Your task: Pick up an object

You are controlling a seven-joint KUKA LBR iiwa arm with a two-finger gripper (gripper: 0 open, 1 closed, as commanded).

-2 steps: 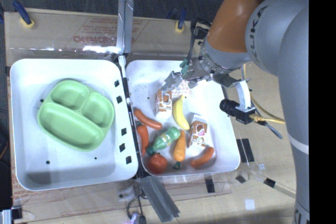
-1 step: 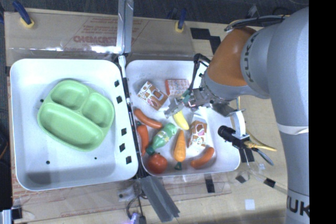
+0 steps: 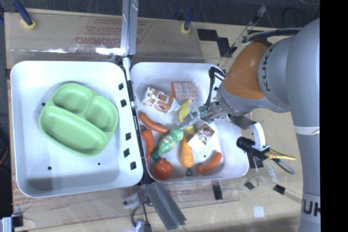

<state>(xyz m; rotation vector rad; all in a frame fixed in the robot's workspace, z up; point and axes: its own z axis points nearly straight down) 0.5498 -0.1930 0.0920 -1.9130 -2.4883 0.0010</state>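
The right bin [image 3: 231,171] holds a heap of toy food. My gripper [image 3: 202,113] reaches down into its middle, right beside a yellow banana [image 3: 185,109] and just above a small white carton [image 3: 204,137]. Around them lie a white and orange carton [image 3: 156,99], a pink box [image 3: 184,89], a red sausage [image 3: 153,123], a green bottle [image 3: 169,141], an orange carrot [image 3: 186,154], a red tomato [image 3: 161,169] and a second sausage [image 3: 210,163]. I see nothing lifted off the bin floor.
In the left bin [image 3: 22,171] lies a green divided plate [image 3: 79,117]. A metal divider [image 3: 129,24] runs between the bins. The grey arm with its orange band [image 3: 247,76] hangs over the right bin's right side.
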